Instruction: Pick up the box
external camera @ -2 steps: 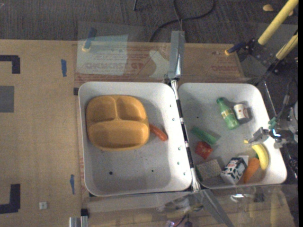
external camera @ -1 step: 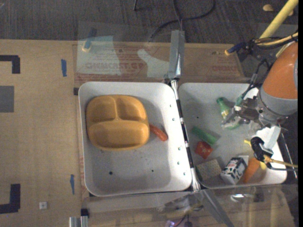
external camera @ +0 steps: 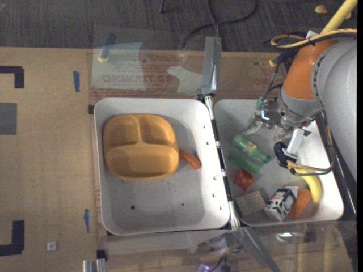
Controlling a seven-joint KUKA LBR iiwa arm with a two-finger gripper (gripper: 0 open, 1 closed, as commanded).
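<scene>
A small black-and-white printed carton box (external camera: 280, 203) is lying near the right bin's (external camera: 334, 208) front edge, between a grey sponge (external camera: 250, 200) and a carrot (external camera: 301, 203). The gripper (external camera: 266, 119) is hovering well apart, its claw state unclear. The box probably handles light and crushable; grip its flat sides.

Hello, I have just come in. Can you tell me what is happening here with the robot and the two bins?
A grey robot arm reaches from the right over the right bin, and its gripper hangs near that bin's upper part, above a green bottle. It holds nothing that can be seen. The small carton box lies untouched at the bin's lower edge, beside a carrot and a banana. The left bin has an orange divided tray and a small orange piece next to it.
</scene>
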